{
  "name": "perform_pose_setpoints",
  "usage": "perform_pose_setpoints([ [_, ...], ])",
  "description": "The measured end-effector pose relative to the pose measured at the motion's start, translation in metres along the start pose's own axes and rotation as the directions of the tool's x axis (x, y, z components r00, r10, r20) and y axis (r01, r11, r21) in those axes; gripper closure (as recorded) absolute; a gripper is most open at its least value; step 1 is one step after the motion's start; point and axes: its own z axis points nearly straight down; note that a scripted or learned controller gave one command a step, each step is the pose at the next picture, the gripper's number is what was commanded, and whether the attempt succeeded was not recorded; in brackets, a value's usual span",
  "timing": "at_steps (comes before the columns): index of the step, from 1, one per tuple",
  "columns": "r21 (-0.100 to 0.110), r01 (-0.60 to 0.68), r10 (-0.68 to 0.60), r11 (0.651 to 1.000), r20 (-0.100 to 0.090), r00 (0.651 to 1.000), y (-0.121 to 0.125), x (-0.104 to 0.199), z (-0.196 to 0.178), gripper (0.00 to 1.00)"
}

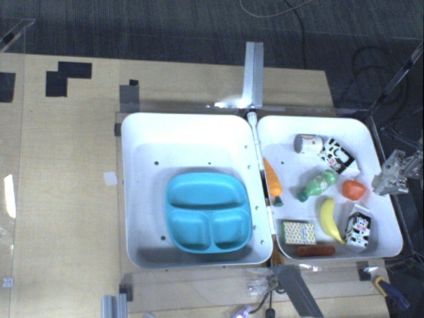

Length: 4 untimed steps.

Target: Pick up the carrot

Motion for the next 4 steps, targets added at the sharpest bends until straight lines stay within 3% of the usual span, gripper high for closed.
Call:
perform_pose_setpoints([
  [2, -0.001, 0.211, -0.211, 0.978, -0.002, 0.978, -0.004, -0.001, -0.005, 1.00],
  [3, -0.003, 0.252, -0.252, 0.968, 0.000, 0.968, 0.111, 0.026, -0.027, 1.00],
  [4, -0.002, 0.411, -0.411, 0.911, -0.002, 0.911, 0.036, -0.001, 0.015, 1.00],
])
